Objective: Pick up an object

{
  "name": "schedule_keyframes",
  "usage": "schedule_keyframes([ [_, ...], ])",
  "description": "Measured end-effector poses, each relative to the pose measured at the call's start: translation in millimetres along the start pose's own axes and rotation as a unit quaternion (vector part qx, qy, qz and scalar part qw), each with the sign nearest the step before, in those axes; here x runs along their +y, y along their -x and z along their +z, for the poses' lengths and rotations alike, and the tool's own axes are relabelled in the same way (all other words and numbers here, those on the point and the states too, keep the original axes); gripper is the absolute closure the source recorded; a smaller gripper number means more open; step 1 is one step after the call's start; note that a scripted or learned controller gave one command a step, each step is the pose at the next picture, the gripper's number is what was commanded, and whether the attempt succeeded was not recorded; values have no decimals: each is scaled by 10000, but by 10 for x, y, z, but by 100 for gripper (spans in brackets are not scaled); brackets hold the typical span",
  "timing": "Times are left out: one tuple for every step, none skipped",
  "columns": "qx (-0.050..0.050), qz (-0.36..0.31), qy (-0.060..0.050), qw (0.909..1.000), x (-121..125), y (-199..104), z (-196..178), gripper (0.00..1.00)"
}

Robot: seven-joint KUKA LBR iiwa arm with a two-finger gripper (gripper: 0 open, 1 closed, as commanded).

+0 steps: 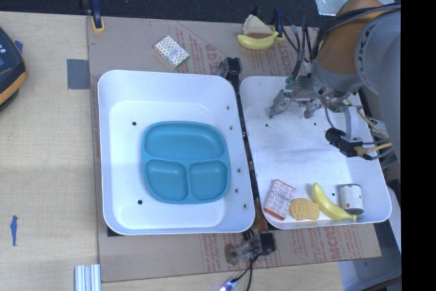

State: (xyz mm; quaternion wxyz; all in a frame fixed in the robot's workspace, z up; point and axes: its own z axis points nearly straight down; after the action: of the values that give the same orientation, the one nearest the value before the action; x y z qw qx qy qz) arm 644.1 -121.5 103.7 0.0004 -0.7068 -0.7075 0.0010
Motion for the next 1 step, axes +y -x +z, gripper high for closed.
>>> schedule_keyframes([
  [-3,-6,5,10000,-60,519,116,0],
])
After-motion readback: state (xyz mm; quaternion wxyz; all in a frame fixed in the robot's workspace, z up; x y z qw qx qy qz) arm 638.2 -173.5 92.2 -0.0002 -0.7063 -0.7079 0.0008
